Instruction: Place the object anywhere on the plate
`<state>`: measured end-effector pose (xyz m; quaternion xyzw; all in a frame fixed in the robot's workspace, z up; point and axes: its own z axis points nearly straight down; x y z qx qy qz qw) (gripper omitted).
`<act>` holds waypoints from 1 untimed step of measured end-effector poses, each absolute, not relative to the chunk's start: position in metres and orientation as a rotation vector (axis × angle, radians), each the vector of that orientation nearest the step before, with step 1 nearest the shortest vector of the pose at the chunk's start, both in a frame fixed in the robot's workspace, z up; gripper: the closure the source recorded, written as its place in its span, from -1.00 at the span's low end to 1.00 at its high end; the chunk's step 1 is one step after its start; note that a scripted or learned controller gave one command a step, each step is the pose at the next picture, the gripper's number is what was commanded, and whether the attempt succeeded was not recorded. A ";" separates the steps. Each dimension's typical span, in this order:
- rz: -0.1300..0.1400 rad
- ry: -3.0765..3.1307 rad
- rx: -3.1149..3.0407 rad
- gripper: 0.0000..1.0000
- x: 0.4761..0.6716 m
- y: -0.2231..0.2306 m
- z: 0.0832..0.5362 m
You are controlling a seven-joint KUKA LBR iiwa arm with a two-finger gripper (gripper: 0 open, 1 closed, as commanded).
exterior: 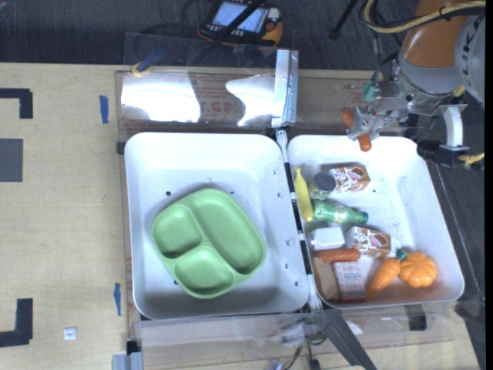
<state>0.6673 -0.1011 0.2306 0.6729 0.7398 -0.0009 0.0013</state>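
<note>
Hovering: pincer (365,135) over right bin (443,206) far edge; plate (206,242) unobstructed.

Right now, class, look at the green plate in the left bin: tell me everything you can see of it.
The green plate is a light green divided dish, apparently smooth plastic, with rounded corners and a raised rim. Low ridges split it into three compartments: one large on the right, two smaller on the left and at the bottom. It lies flat, right way up, turned at a slant, near the middle of the left white bin, resting on the bin's floor. Nothing lies in any compartment.
</note>
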 end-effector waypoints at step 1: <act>-0.001 2.301 2.141 1.00 0.628 -0.056 0.196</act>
